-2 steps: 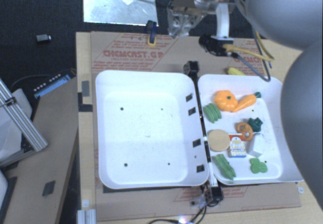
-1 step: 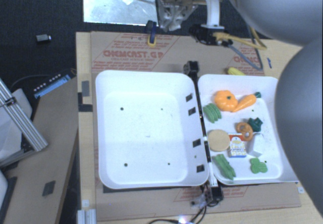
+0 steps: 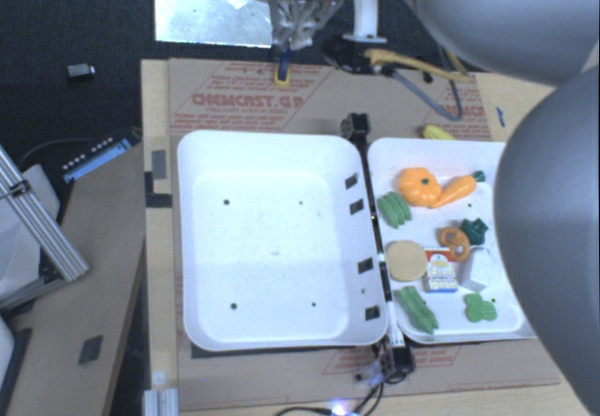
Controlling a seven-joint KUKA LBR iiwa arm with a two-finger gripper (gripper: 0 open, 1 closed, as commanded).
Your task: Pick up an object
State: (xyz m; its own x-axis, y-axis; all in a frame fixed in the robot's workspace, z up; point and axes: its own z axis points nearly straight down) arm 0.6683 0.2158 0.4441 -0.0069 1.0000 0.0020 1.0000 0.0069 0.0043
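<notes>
My gripper [image 3: 296, 30] hangs high at the back of the view, beyond both bins and over the far edge of the cardboard sheet. The right bin [image 3: 506, 325] holds several small toys: an orange pumpkin [image 3: 418, 186], a carrot [image 3: 457, 189], a green ridged vegetable [image 3: 395, 209], a brown pretzel [image 3: 454, 240], a tan round disc [image 3: 407, 260], a small red and white box [image 3: 442, 273], a green pickle [image 3: 415, 308] and a green leafy piece [image 3: 480, 309]. The arm's grey body covers that bin's right side.
The left bin [image 3: 192, 217] sits to the left of a black divider [image 3: 372, 236]. A yellow banana [image 3: 437, 133] lies just behind the right bin. A small yellow marker [image 3: 281, 77] rests on the cardboard [image 3: 244, 97] below the gripper. A metal rail [image 3: 42, 227] lies at far left.
</notes>
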